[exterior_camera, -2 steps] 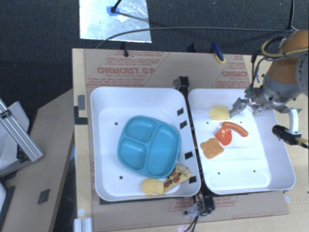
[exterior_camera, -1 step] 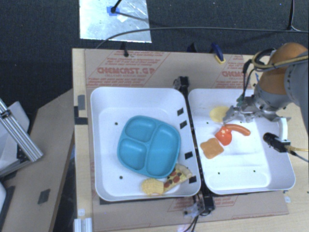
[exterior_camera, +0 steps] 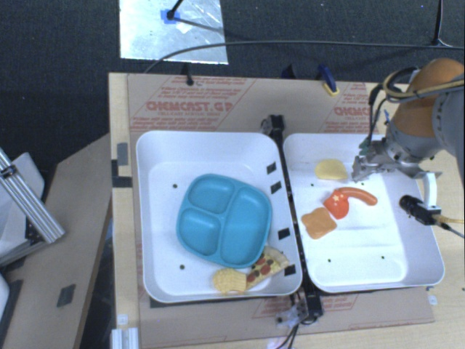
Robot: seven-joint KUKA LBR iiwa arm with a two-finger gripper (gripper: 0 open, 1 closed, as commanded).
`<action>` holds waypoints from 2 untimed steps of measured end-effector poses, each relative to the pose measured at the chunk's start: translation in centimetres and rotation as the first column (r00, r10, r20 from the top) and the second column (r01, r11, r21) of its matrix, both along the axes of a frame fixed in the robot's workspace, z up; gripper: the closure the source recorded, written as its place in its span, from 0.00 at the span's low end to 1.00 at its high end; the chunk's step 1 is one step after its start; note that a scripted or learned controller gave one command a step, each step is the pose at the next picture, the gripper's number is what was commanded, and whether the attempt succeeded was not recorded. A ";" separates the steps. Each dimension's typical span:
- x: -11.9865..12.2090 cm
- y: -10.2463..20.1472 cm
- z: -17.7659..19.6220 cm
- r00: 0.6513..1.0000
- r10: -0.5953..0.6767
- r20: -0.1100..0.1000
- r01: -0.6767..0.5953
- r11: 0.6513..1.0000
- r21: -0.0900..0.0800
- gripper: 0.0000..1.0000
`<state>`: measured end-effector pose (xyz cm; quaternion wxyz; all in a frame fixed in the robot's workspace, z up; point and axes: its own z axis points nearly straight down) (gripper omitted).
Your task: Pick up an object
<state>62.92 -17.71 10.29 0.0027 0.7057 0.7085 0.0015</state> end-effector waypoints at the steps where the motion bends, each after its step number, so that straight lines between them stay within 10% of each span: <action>1: 0.9 -0.7 5.1 1.000 0.001 0.002 -0.001 1.000 -0.001 1.00; 2: 0.1 -1.2 10.3 1.000 -0.002 0.001 0.002 1.000 -0.001 1.00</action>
